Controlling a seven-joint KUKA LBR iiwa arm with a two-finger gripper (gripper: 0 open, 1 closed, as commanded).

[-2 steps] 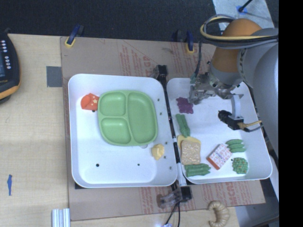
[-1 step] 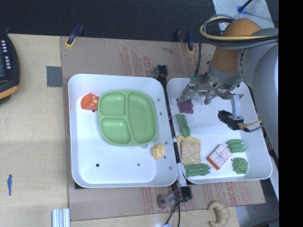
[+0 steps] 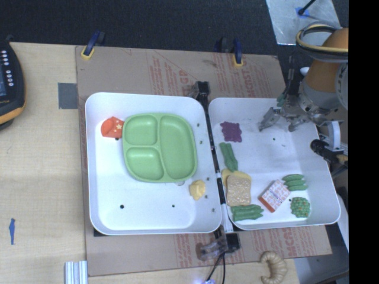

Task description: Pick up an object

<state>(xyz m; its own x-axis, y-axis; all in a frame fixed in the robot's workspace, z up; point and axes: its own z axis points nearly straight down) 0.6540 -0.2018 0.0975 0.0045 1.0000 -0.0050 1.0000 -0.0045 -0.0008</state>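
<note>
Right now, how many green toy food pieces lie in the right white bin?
4: a long green pod near the bin's left wall, a green bean bundle at the front, green pea pods and a round green cluster front right. None seems hidden.

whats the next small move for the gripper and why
Probably slide toward the purple piece and lower over it. The gripper sits over a bare part of the right bin with nothing between its fingers, and that piece lies nearest, apart from the other items.
</note>
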